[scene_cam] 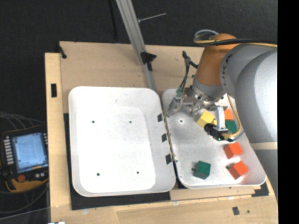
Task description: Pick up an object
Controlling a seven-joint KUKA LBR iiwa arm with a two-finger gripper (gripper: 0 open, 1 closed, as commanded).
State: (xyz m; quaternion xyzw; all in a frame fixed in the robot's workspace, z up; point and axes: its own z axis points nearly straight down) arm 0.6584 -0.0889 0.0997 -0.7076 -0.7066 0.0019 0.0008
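Note:
My gripper [183,103] hangs over the back left part of the right bin [187,143], below the orange band of the arm [212,64]. A yellow block [204,119] lies just to its right, partly under the wrist hardware. A dark green block [202,169] sits near the bin's front. Two orange blocks [233,150] [238,170] lie at the front right. A small green block [230,125] and another orange piece [228,114] show at the arm's edge. I see nothing held in the gripper.
The left bin [114,139] stands beside the right one. A slanted metal pole [133,27] rises behind the bins. A teach pendant [25,153] lies off the bench to the left. The bulky grey arm [254,92] covers the right bin's back right.

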